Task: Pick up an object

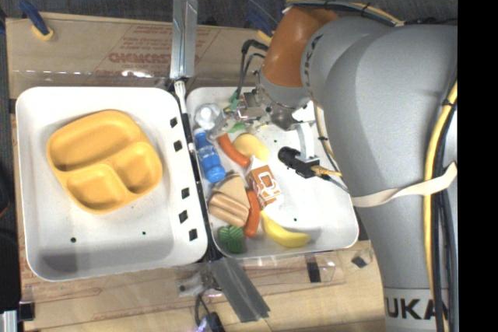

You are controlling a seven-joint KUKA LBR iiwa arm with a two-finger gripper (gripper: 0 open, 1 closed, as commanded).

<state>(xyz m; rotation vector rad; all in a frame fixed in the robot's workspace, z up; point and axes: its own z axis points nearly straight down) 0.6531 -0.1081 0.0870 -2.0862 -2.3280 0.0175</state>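
Note:
My gripper (243, 110) hangs low over the far end of the right bin (334, 206), just above the clear cap end of a water bottle (207, 153) with a blue label. Right below the gripper lie an orange carrot (232, 150) and a pale yellow lemon-shaped fruit (249, 145). Nearer the front are an orange and white carton (264, 184), a tan sliced loaf (229, 206), an orange sausage (253, 218), a green piece (231, 238) and a banana (285, 234). I see nothing held in the gripper.
The left bin (47, 245) holds a yellow divided tray (103, 159). A grey divider with black clips (185, 167) runs between the bins. The grey arm (389, 113) covers the right bin's far right part.

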